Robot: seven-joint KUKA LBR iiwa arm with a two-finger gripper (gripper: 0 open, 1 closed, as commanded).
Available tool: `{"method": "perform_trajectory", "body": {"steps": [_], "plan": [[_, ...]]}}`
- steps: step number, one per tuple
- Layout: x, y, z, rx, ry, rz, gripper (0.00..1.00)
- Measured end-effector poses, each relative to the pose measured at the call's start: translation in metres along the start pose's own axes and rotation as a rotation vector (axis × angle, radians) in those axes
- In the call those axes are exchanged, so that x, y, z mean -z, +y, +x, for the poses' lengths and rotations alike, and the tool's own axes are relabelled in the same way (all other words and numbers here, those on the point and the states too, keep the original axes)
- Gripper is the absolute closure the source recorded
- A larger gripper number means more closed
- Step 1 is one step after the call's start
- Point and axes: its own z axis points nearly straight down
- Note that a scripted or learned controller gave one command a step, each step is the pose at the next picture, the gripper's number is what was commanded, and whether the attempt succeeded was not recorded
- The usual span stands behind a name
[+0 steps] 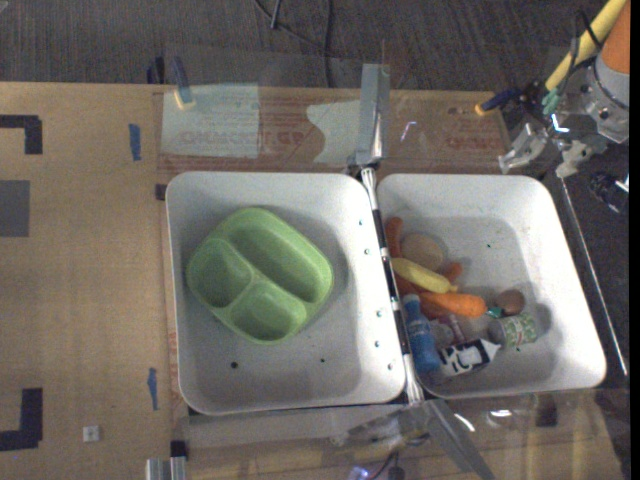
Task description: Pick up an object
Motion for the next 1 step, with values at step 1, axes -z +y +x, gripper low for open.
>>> {"method": "perform_trajectory", "body": {"steps": [1], "plan": [[-0.0729, -0.1132, 0.0164, -0.091, 0.002, 0.005, 0.0]]}}
